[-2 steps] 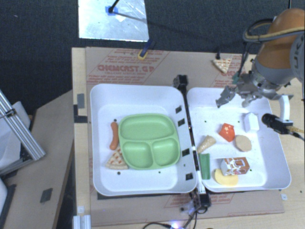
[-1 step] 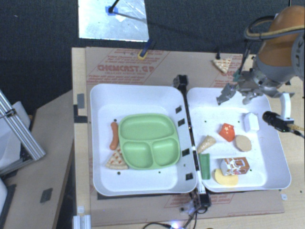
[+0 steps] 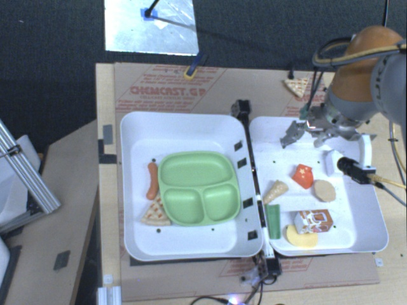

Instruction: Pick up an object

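Smooth glossy plastic green tray (image 3: 197, 173), white bins (image 3: 184, 129)

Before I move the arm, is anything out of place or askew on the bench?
Yes. A waffle-like wedge lies on the cardboard behind the right bin, outside both bins. In the left bin, the sausage and another wedge lie beside the green tray, not in it. Nothing looks spilled or damaged.
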You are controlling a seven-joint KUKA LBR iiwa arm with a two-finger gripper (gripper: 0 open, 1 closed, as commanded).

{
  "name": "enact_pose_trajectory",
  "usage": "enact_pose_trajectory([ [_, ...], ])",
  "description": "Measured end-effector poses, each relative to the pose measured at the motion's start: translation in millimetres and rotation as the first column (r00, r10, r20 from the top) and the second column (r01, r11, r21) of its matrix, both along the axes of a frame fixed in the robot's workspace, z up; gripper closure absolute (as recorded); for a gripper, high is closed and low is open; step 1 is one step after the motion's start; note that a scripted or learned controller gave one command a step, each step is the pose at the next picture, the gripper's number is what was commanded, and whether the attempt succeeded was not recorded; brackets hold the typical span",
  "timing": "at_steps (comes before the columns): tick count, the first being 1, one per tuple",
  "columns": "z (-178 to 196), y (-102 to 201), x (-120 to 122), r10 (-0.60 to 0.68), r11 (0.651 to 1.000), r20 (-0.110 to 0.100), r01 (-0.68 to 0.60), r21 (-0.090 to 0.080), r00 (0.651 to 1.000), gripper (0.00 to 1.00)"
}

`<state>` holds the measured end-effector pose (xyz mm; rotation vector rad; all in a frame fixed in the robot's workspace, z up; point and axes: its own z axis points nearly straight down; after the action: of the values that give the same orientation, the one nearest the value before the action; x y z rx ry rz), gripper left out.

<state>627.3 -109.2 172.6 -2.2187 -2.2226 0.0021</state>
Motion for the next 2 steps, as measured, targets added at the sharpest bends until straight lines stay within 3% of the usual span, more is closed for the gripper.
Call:
enact_pose_trajectory([
  [2,-90,5,9,0.002,1.0,0.0,-0.002,0.0,1.0,0.0],
])
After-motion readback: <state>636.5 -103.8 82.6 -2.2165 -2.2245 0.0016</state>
